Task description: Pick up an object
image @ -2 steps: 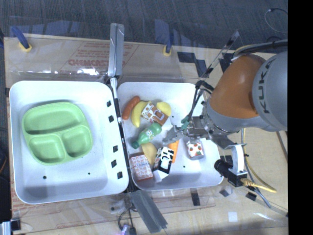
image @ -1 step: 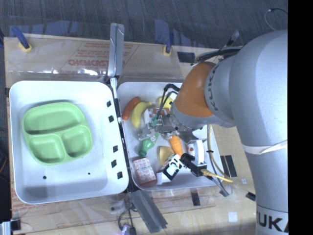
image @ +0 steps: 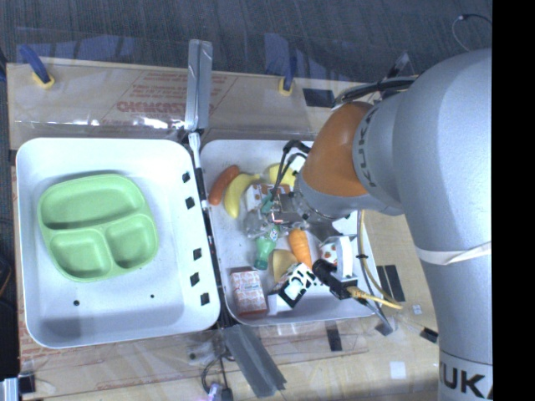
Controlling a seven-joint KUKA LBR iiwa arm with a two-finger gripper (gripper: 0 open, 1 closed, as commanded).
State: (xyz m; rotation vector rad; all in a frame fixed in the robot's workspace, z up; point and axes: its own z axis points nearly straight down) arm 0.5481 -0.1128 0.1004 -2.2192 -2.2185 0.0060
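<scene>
Gripper: we see the gripper [image: 269, 210] low in the right bin [image: 219, 224], amid a heap of small things.
Grip state: we cannot tell whether it stands apart or together; the wrist hides it.
Nearest things: a banana [image: 236, 192] and a red sausage [image: 222, 184] lie just beside it toward the green tray [image: 98, 225]; an orange carrot [image: 299, 245] lies just beside it toward the arm.
Advice: we judge one isolated thing safer than the heap's middle; lift straight, slowly.
</scene>
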